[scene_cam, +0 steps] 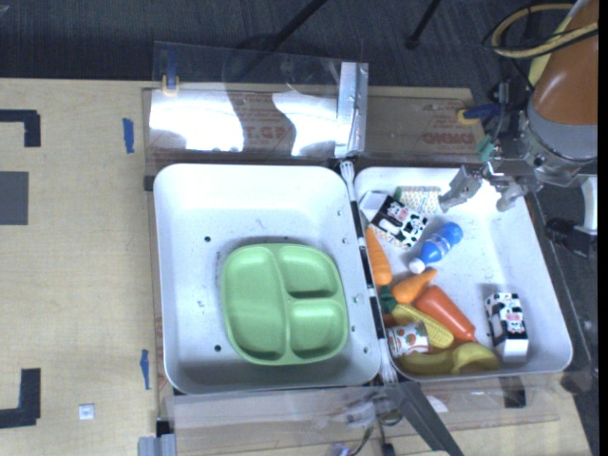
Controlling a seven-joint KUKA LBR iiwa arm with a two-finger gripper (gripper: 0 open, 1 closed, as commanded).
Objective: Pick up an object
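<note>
Blue bottle [440, 243] nearest the gripper [485, 189], which hangs spread wide, nothing between its fingers, over right bin [543, 283] far edge. Probably light, stiff, slick; grip across the body. Toy food piled along that bin's left and near edges. Left bin [190, 198] carries a green tray [284, 301]

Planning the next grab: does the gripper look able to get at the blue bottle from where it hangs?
Probably yes. The gripper hangs over the right bin's far end, and the blue bottle lies just below-left of it with its top uncovered, only the carton close beside it.
</note>
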